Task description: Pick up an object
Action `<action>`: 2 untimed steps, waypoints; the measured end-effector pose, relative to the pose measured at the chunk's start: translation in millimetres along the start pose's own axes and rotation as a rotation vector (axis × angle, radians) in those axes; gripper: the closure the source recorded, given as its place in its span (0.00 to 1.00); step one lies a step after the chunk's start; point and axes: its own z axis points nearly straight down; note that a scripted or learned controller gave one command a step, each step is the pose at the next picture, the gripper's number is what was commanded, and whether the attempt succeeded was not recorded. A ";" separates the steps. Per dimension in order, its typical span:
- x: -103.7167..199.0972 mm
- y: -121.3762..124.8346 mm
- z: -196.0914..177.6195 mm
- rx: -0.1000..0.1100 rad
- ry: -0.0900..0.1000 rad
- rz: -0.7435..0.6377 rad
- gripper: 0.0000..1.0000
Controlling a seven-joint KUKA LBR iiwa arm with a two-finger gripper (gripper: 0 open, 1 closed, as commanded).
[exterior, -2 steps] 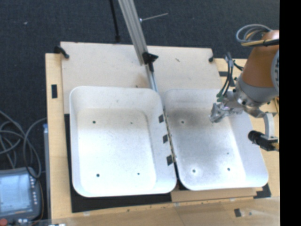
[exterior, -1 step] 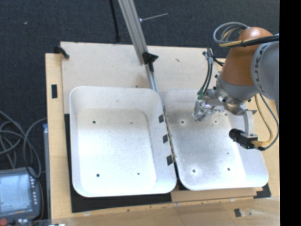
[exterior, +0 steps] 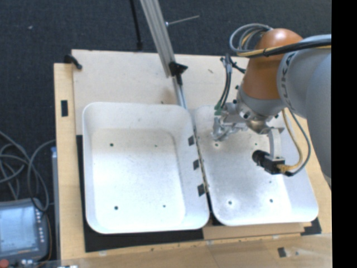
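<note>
In the camera view, a pale wooden bench (exterior: 122, 71) is seen on dark carpet, and two shallow white bins are set on it side by side with their inner rims touching. The left bin (exterior: 139, 166) is shown as a speckled white floor marked with a few small dark dots. The right bin (exterior: 245, 200) is reached into by the grey arm (exterior: 304, 77) from the right, with the orange band (exterior: 268, 66) seen above the wrist. The gripper (exterior: 222, 128) is lowered into the far left corner of the right bin, just beside the shared rim. Whether the claw is spread or pressed together cannot be told, nor whether anything is pinched in it. Where the thing to be picked lies cannot be made out. A black fitting (exterior: 266, 162) with cables is seen hanging from the wrist over the bin's middle. A slanted metal rail (exterior: 156, 21) is mounted behind the bins.
</note>
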 end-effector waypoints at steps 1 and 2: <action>49.9 15.2 -2.1 0.001 0.001 0.000 1.00; 105.1 26.2 -8.3 0.001 0.001 0.000 1.00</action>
